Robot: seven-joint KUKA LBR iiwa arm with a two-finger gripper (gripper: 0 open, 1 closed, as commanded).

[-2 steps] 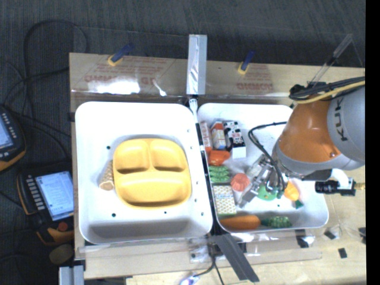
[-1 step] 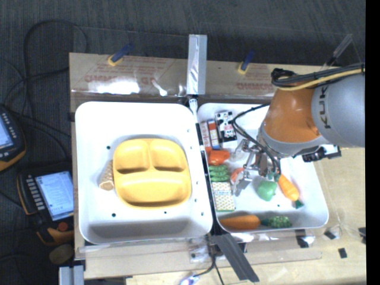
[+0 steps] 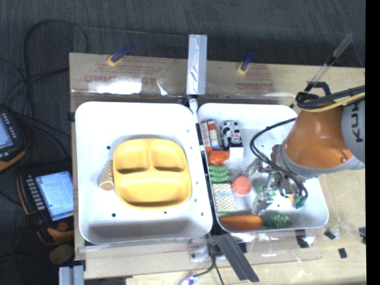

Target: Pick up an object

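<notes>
Gripper (image 3: 265,196) low in the right bin (image 3: 317,215)

We can't tell its state; the pink ball (image 3: 240,185) looks light, smooth, best pinched across its middle.

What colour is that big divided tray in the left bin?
Yellow; the divided plastic tray shows clearly in the camera view.
</notes>
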